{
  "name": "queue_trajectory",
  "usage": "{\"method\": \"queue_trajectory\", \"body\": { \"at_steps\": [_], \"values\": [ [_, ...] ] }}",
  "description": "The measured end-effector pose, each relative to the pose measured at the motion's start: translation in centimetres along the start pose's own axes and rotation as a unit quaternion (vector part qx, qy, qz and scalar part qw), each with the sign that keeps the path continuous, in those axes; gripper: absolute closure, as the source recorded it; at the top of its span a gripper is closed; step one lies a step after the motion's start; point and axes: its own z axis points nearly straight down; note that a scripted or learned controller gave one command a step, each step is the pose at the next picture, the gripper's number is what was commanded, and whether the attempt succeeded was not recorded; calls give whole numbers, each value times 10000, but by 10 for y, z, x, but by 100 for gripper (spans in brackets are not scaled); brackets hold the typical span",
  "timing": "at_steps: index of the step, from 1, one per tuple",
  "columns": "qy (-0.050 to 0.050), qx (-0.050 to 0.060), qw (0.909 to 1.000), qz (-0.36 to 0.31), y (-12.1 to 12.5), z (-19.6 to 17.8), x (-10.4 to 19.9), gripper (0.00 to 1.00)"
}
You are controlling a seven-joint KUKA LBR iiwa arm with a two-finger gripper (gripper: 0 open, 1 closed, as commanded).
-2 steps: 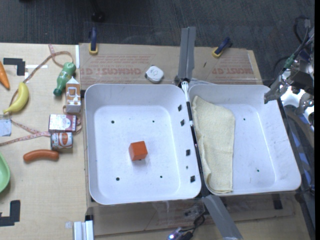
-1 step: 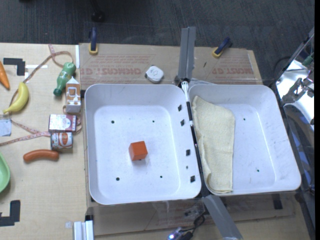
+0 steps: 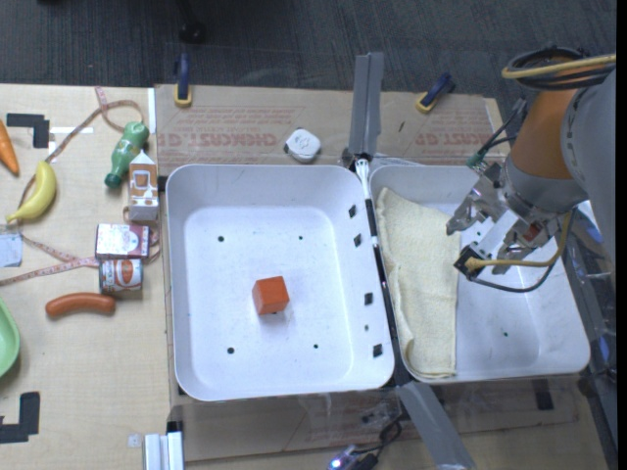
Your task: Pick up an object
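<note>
On the table's left side, outside both bins, a banana [image 3: 34, 194], a green bottle [image 3: 125, 151], a small carton [image 3: 143, 186], a can [image 3: 121, 275] and a sausage [image 3: 80, 305] lie in a loose column. They look parked out of the working area and out of the arm's way. The left bin [image 3: 177, 262] holds one item, an orange cube [image 3: 271, 295], resting flat near the middle of the floor. It is well apart from all four walls, so there is open room on every side for a descent from above. The right bin [image 3: 519, 333] has a cream towel [image 3: 421, 282] laid along its left wall, running nearly the bin's full length. The towel's left edge is pressed against the wall beside the divider, which leaves little clearance there, while its right edge faces bare floor. The claw [image 3: 472, 225] hangs over the right bin, at the towel's right edge, with nothing seen in its hold. Whether it is apart or together cannot be told from this angle. In my judgement the towel is the nearer candidate. The cube is the cleaner one, but reaching it means crossing the divider.
</note>
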Motion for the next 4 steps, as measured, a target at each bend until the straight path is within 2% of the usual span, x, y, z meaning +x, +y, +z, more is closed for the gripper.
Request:
{"method": "queue_trajectory", "body": {
  "at_steps": [1, 2, 3, 4],
  "values": [
    [7, -20, 9921, -1257, 29, -71, -72, 0],
    [8, -15, 10000, -24, 39, -125, -97, 0],
    [3, -10, 9906, 1371, 4, -145, -6, 0],
    [5, -7, 9658, 2594, 85, -142, -51, 0]
  ]
}}
